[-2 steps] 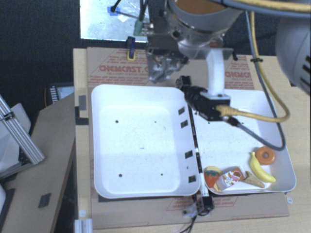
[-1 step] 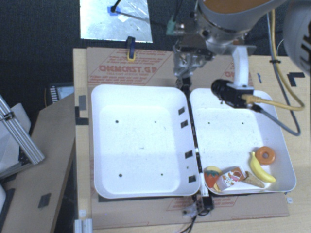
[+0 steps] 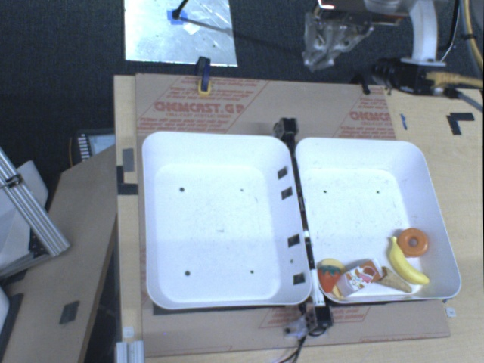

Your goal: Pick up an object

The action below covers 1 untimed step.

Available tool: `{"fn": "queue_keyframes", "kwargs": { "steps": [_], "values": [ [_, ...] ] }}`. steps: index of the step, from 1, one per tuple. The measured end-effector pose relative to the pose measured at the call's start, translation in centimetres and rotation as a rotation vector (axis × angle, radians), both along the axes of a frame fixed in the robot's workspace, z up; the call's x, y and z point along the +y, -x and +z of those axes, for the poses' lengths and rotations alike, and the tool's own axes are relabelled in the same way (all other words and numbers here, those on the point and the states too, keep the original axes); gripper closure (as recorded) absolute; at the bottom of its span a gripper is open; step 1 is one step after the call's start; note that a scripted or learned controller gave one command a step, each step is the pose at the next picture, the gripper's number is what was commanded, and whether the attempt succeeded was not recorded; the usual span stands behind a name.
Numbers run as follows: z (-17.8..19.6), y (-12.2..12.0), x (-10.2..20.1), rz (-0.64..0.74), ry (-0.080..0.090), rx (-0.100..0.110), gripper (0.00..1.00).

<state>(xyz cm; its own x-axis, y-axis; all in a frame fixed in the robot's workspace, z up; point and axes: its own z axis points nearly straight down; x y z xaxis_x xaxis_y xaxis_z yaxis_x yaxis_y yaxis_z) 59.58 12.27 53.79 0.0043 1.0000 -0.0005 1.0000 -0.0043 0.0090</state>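
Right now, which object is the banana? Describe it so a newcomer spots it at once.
Look in the right bin, at its near right corner. The banana lies just under the orange ring; it is the one long, curved, plain yellow piece.

A robotics lab: twin white bins point(image 3: 215, 146) on a taped cardboard-covered bench point(image 3: 249, 100), aluminium framing point(image 3: 30, 210), loose cables point(image 3: 454, 82).

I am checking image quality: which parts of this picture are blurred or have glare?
In the camera view, the hand at the top looks smeared; the metal sheet shows bright patchy glare; the banana and orange ring stay fairly sharp, with soft shadows.
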Motion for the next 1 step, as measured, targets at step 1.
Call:
{"fn": "queue_keyframes", "kwargs": {
  "steps": [1],
  "values": [
    [-18.87, -6.71, -3.50, 0.001, 0.003, 0.023, 1.00]
  ]
}}
